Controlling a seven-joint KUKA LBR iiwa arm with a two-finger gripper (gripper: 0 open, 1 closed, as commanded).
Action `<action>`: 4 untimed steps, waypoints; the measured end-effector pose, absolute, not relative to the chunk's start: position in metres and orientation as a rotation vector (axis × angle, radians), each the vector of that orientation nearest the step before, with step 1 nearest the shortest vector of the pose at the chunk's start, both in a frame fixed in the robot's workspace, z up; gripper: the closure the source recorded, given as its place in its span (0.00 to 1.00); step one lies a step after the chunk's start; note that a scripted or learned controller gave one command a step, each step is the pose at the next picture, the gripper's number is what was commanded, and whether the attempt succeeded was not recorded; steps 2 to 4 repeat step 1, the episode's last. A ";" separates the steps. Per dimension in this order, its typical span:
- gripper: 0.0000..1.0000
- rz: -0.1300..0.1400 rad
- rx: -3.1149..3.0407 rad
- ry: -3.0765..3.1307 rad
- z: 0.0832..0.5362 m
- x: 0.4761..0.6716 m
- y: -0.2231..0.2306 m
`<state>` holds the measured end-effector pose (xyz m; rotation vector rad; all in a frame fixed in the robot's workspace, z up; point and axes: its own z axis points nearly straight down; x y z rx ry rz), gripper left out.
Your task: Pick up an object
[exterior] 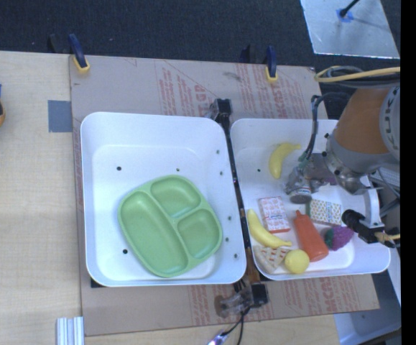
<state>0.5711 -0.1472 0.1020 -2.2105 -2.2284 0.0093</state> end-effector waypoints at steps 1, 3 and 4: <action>1.00 0.002 -2.213 -2.227 0.192 0.573 -0.051; 1.00 0.002 -2.213 -2.227 0.192 0.573 -0.051; 1.00 0.002 -2.213 -2.227 0.192 0.573 -0.051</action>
